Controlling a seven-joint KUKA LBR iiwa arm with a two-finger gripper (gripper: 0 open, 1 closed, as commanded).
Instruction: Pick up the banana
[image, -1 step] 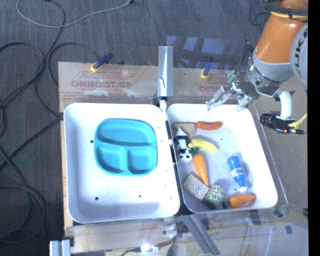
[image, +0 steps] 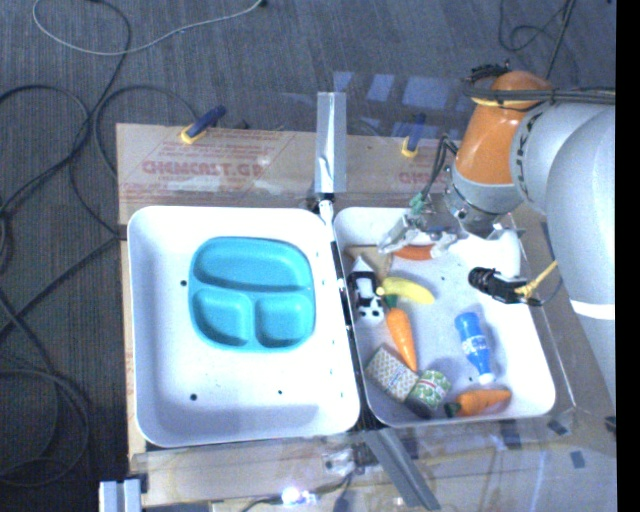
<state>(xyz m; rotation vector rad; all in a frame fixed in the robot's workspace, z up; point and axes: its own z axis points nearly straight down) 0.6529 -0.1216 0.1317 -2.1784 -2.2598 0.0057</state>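
Crowded by a carrot (image: 401, 337) in front and a small black-and-white toy (image: 365, 298) beside it, the banana (image: 407, 291) in the right bin (image: 540, 345) risks a snagged or glancing grab, while behind it the gripper (image: 417, 236) hovers with fingers spread, holding nothing.

- Bright, even overhead light; the white bin (image: 150, 330) left of the claw (image: 418, 232) is nearly washed out.
- Soft shadows beneath the claw.
- Pale reflections on the table (image: 240, 170) behind the claw.
- The picture is slightly soft and grainy throughout.
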